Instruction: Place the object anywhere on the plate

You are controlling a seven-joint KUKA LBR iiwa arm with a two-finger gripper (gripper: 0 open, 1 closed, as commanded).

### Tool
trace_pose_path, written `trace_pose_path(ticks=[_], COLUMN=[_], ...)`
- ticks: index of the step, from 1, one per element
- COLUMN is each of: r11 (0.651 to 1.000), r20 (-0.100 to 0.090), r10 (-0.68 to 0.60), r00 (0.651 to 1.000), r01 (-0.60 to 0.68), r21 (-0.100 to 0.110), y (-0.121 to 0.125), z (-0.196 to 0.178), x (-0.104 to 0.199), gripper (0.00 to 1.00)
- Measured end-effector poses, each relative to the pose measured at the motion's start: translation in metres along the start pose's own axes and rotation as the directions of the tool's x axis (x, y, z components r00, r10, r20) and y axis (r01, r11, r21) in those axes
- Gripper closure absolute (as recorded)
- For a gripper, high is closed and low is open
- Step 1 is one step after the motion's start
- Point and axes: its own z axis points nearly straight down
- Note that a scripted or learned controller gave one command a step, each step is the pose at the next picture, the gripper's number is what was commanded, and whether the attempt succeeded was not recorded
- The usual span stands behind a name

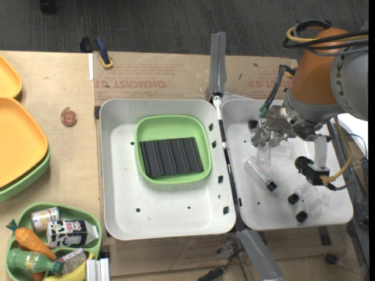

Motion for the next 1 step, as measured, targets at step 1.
trace_pose_path(ticks=[1], r11=[0.989], r20=[0.000], r10=[-0.147], r00=[0.989], r01=[0.147], r21=[0.000], y=[-0.0001], z=[0.0031], x=[0.0459], gripper=[1.00])
